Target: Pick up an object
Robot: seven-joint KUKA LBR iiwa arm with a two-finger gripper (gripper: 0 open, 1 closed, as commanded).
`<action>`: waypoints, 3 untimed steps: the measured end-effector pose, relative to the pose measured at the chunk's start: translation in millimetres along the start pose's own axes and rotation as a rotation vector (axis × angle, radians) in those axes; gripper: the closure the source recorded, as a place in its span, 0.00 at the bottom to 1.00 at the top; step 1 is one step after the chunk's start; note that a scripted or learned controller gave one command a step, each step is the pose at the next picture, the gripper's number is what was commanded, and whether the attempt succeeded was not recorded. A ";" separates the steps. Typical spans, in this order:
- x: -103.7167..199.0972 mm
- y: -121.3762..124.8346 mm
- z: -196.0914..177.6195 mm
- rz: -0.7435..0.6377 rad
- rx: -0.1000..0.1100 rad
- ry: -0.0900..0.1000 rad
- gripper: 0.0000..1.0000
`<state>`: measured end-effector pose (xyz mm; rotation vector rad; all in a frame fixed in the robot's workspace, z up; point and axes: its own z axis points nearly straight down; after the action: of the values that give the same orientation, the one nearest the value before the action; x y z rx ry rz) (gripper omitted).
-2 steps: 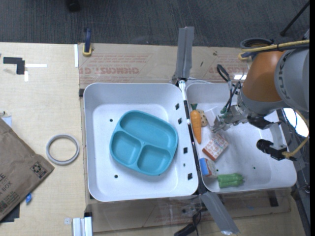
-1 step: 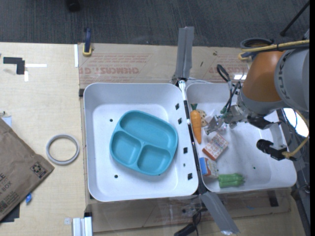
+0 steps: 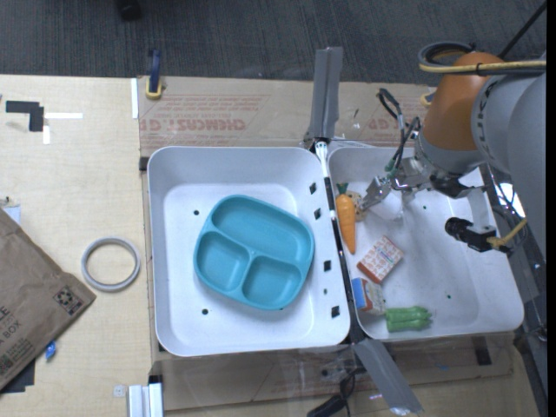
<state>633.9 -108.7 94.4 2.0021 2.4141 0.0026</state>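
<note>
My gripper (image 3: 375,193) hangs low over the back left part of the right bin (image 3: 452,307), just right of an orange carrot (image 3: 347,220) that lies along the bin's left wall. A small red and white box (image 3: 380,260) rests in the middle of that bin, in front of the gripper. A green vegetable-like piece (image 3: 407,319) lies near the front wall, with a small blue and red item (image 3: 361,294) beside it at the left wall. In the left bin (image 3: 174,320) sits a blue divided plate (image 3: 254,252).
The grey arm with its orange band (image 3: 456,102) fills the upper right above the right bin. A tape roll (image 3: 110,262) and a brown cardboard box (image 3: 35,311) lie on the bench left of the bins. A ridge (image 3: 333,233) separates the two bins.
</note>
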 end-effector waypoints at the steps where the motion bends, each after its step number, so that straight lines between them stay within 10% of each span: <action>1: -10.6 -78.8 -7.6 -0.113 0.005 0.003 0.00; 3: -90.4 9.1 1.7 -0.036 0.002 0.000 0.00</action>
<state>659.6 -195.9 93.0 1.9585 2.4511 0.0000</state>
